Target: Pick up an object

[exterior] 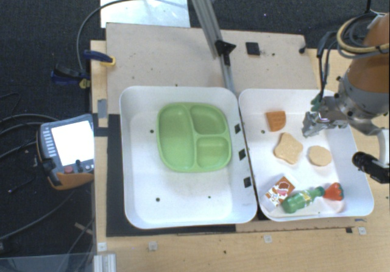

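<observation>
On the counter (183,57) sit two shallow white bins side by side. The left bin (140,197) holds a pale green divided plate (195,136) with three compartments, lying flat toward the bin's upper middle.

The right bin (359,200) holds the loose items. An orange-brown block (276,120) lies near the upper left. Below it is a slice of toy bread (287,148), and just to its right a round tan biscuit-like piece (319,155). Along the bin's lower edge lie a small printed packet (280,192), a green bottle (300,199) on its side, and a red item (333,191) at the bottle's right end.

The arm reaches in from the right, its pincer (315,124) over the upper right part of the right bin, above the biscuit-like piece and well right of the orange-brown block. Nothing shows between its fingers; whether they are spread or pressed together cannot be told.
</observation>
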Controlling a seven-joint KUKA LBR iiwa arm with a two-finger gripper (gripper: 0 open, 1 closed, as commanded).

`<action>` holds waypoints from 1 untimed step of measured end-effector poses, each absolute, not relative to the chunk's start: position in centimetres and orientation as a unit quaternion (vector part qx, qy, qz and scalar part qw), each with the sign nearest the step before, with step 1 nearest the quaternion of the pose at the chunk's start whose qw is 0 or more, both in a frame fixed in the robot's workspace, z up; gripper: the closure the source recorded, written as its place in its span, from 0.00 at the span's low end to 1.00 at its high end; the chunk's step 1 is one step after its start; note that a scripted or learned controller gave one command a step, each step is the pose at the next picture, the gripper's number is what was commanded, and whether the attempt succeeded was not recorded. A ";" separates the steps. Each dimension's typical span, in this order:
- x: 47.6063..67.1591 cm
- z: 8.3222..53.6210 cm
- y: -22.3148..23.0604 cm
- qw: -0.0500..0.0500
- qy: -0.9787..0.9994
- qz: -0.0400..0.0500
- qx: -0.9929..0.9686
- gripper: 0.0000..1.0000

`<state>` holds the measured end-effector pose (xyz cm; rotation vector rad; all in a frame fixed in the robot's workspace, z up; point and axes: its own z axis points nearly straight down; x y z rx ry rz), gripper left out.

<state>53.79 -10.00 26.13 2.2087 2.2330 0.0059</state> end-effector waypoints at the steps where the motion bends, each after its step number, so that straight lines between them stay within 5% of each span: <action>1: 54.6 26.5 -4.9 0.000 0.711 0.002 0.703 1.00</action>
